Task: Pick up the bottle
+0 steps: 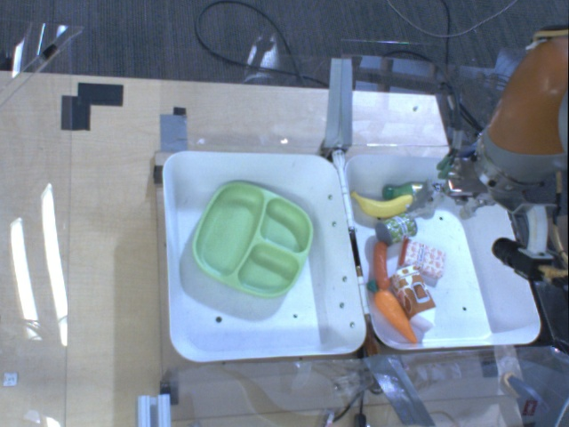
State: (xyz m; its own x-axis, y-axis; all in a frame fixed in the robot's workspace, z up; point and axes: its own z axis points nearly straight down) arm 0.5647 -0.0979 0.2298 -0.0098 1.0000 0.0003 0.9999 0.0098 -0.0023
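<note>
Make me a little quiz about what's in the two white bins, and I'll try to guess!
1. True or false: the green divided plate lies in the left bin.
2. Which fruit lies in the right bin? A) apple B) banana C) grapes
3. Fill in: the two carrots are coloured ____.

Key: 1 true; 2 B; 3 orange.
</note>
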